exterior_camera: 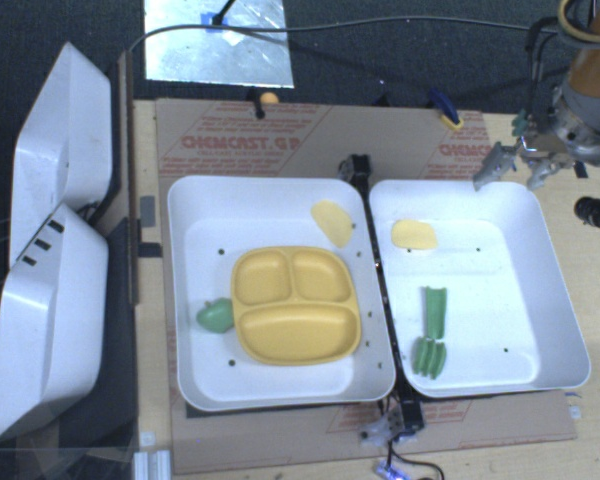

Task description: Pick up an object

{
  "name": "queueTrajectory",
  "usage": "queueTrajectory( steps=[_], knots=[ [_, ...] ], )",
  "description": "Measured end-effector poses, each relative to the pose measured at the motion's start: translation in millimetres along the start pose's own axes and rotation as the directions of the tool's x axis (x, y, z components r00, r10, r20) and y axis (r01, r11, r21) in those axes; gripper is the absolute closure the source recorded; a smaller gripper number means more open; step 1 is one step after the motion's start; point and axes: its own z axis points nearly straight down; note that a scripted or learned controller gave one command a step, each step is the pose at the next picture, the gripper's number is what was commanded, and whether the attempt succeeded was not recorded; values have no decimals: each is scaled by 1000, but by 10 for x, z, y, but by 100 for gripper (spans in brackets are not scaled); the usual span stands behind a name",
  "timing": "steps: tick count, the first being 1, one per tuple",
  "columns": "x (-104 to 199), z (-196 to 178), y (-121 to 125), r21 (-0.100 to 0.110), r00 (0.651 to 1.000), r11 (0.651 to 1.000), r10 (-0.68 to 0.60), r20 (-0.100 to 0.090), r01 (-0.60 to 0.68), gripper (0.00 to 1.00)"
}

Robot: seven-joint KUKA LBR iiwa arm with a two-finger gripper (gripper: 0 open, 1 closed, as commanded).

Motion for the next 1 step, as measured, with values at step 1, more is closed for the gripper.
queueTrajectory(
  steps=[1],
  knots=[
    [3,-36,11,-6,1000,1000,-1,1,1,0]
  ],
)
